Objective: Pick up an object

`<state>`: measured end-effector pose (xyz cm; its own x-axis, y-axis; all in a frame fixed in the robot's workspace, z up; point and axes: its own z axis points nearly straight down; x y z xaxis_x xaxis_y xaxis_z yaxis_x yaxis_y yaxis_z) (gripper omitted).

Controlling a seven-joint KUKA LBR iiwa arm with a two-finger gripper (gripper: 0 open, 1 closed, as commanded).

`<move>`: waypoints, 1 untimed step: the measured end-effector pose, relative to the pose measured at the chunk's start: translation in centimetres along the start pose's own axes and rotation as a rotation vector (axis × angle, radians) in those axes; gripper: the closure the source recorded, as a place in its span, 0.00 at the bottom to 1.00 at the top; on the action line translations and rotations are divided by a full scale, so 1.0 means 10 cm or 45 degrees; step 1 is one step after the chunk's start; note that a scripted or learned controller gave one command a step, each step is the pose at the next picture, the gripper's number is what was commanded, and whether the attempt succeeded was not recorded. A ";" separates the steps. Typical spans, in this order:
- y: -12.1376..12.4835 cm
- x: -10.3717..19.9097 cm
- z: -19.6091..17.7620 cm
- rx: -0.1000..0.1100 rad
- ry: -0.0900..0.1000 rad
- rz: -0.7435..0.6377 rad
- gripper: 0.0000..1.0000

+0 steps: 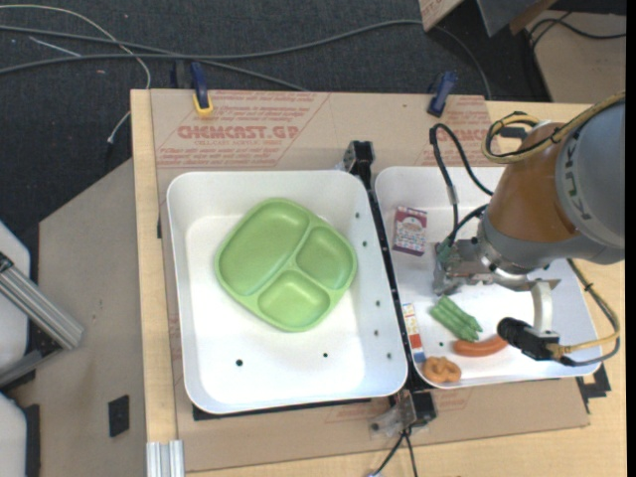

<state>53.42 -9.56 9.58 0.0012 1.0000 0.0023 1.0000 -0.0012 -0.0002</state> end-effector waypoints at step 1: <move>0.02 0.01 -0.64 -0.007 -0.004 -0.003 1.00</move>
